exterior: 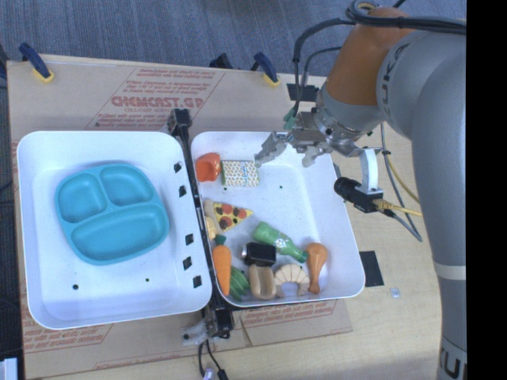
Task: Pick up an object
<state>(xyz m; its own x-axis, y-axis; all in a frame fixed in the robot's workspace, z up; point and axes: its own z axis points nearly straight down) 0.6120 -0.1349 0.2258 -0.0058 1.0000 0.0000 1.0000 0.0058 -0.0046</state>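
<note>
The gripper (pixel 288 149) hovers with jaws spread at the right bin's (pixel 342 220) twelve o'clock rim, above a speckled pale-green block (pixel 239 173).

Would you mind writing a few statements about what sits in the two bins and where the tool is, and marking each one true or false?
1. The blue divided plate lies in the left bin. True.
2. The toy carrot lies on the blue divided plate. False: it lies in the right bin, near the front left corner.
3. The tool is over the far edge of the right bin. True.
4. The pizza slice is between the tool's fingers. False: it lies on the bin floor, apart from the tool.
5. The green bottle lies on its side among the toys in the right bin. True.
</note>
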